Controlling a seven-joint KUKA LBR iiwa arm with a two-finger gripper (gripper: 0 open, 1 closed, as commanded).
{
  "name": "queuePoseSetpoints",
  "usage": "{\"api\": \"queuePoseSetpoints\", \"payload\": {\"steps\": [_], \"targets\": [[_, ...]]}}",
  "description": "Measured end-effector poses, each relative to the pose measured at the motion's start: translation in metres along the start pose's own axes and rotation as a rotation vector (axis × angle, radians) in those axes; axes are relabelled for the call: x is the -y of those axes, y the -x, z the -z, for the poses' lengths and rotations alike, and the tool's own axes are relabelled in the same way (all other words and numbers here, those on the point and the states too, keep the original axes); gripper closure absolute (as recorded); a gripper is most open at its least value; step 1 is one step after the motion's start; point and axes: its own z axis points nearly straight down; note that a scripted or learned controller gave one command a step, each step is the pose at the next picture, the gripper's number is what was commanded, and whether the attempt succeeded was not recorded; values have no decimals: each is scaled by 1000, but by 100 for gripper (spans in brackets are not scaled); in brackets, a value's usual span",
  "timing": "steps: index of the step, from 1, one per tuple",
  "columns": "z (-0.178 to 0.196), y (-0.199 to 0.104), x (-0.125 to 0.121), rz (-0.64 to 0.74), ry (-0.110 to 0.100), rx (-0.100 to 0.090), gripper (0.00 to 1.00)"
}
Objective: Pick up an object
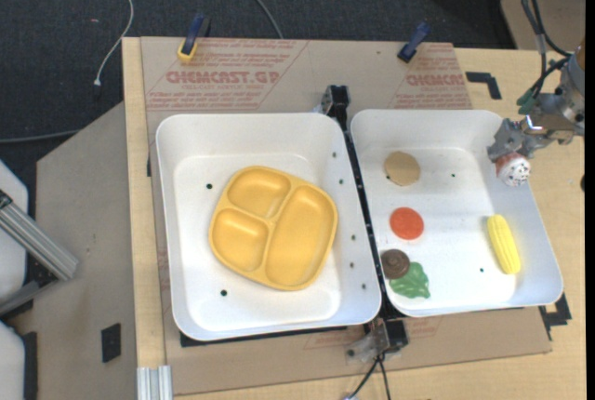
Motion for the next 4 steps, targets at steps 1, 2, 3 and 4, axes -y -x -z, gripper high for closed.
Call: {"api": "queuePoseSetpoints", "payload": {"steps": [1,2,3,4], "targets": [[-14,-55,-1,4,-10,-6,100],[-7,-116,-5,6,-8,-6,100],[-18,-179,-6,6,-11,-7,100],[-31,-231,-3,4,-12,-5,100]]}}
